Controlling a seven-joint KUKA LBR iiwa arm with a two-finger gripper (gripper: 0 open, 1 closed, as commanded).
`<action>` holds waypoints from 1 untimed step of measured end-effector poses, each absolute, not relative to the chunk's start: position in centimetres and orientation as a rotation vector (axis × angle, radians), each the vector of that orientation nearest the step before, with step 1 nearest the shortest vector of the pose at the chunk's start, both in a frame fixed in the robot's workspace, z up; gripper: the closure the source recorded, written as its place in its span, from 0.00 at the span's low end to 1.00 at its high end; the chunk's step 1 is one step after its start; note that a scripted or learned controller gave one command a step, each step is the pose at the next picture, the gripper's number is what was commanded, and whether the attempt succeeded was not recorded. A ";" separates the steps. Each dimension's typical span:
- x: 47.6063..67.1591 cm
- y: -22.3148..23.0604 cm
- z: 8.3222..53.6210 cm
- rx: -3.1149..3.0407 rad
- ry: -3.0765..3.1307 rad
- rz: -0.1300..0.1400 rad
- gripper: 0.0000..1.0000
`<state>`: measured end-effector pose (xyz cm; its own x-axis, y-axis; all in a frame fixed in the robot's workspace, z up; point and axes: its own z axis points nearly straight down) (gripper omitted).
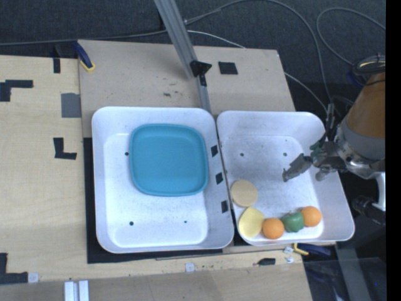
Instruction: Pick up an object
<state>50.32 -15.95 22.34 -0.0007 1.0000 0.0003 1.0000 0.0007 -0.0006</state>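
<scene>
Fruit (276, 223) crowds right bin's (250, 127) near edge.

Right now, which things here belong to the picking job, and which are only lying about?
For the job:
gripper
beige disc
yellow piece
two orange balls
green piece
right bin

Lying about:
blue plate
left bin

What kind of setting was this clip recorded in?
Probably a robotics lab bench set up for grasping trials: two white bins side by side on a plywood board, loose cables on the dark floor, and toy food beside a blue plate, with the tool reaching in.
</scene>
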 end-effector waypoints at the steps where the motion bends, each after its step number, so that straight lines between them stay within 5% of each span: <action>1: 49.8 -15.7 16.1 -2.217 -2.218 0.005 0.00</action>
